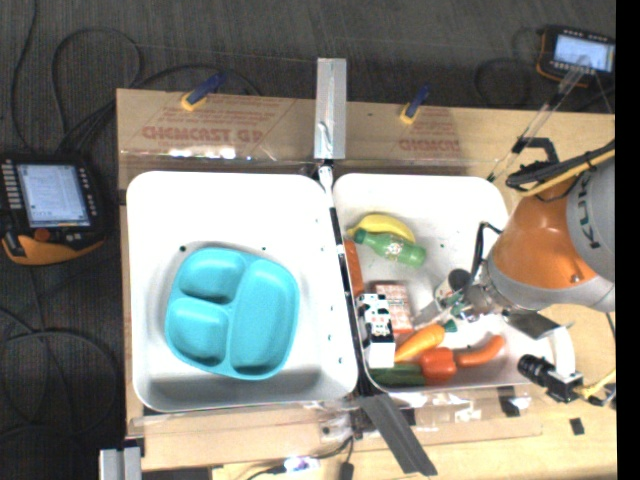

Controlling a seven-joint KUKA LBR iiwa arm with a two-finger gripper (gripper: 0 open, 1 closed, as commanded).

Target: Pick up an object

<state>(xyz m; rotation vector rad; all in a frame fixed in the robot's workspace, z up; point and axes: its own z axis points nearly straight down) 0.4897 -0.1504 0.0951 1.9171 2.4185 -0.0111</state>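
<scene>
Where arm meets toys, claw (452,306) tips indistinct.

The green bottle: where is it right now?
The green bottle lies in the right bin, toward its back left, right in front of the banana and behind the small box.

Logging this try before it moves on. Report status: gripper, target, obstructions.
Gripper low in right bin, over the carrot; nothing seen held. Red pepper and green bottle close by. Blue tray in left bin.
</scene>
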